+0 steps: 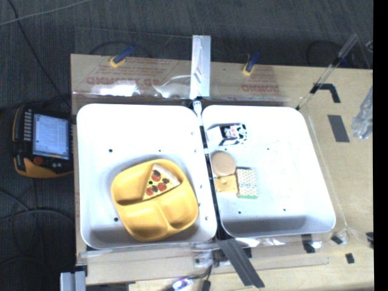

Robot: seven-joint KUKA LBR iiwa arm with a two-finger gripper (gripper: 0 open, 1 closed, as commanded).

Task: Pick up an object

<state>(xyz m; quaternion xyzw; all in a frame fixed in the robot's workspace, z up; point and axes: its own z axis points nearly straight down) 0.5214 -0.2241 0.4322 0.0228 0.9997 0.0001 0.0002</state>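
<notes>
Pickable objects sit in both bins. In the right bin [285,162] there are four small items, all toward its left side: a black-and-white cow-patterned piece [233,133] far-left, a round tan disc [222,162] nearer than it, then a tan square piece [226,185] touching or just overlapping the disc's near edge, and a pale speckled block [247,182] right beside the square piece on its right. The left bin [103,132] holds a yellow divided plate [159,214] in its near-right part, with a toy pizza slice [161,180] lying in the plate's far compartment - red dots on top, tip pointing far. The bins meet at a dark seam in the middle, and both rest on a wooden bench [351,180]. At the far edge of the bench there is crumpled clear plastic sheet [173,83], two blue-and-yellow clamps [123,56] and an upright metal post [200,65] between the bins. On the floor left of the bench lies an orange-edged handheld pendant [45,139] with a lit screen. A blurred grey shape [364,114] sits at the right edge - too unclear to identify. Gripper state: cannot tell, and nothing is seen held.
</notes>
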